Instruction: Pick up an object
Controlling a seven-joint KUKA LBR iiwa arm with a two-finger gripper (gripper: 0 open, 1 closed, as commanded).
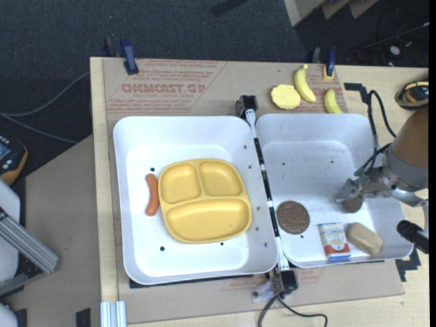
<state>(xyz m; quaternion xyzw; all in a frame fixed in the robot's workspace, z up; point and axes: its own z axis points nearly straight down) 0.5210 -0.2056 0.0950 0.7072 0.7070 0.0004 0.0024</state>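
The gripper [351,197] reaches in from the right and sits low over the right bin [310,138], near its right side. Something small and dark sits at its tip, but I cannot make out what it is. A round brown patty [293,216] lies to the left of the gripper at the bin's lower left. A small red and white box [334,241] and a tan bread roll [364,238] lie below the gripper along the bin's front edge. In the left bin [136,142] sit a yellow divided plate [203,199] and an orange sausage [151,194] to its left.
Behind the right bin, on the cardboard bench top, lie two yellow bananas [304,84] and a yellow round piece [285,97]. Black cables [378,118] run along the right bin's far right corner. Blue clamps [127,55] hold the board's back edge.
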